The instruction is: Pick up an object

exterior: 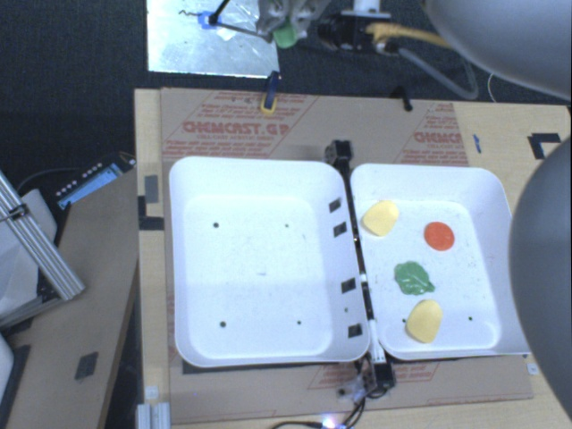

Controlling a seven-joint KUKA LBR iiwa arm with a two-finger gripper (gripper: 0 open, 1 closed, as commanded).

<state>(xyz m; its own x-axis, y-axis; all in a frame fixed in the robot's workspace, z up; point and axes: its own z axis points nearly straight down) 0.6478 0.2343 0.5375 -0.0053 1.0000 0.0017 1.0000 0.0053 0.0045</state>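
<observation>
While the hand (288, 21) sits raised at 12 o'clock, past both bins, it grips a small green object (285, 36). Right bin (487, 186) has two yellow pieces (380, 217) (424, 321), an orange disc (439, 236), a green leafy piece (414, 278). Left bin (188, 239) on the counter (223, 123).

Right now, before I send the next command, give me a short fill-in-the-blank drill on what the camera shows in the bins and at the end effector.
1. The end effector, raised at the top of the view, has a small ____ object between its fingers.
2. The right bin holds ____ loose objects.
3. The round flat object nearest that bin's far right corner is coloured ____.
4. The green leafy piece lies between two ____ objects.

Missing words: green; four; orange; yellow
</observation>
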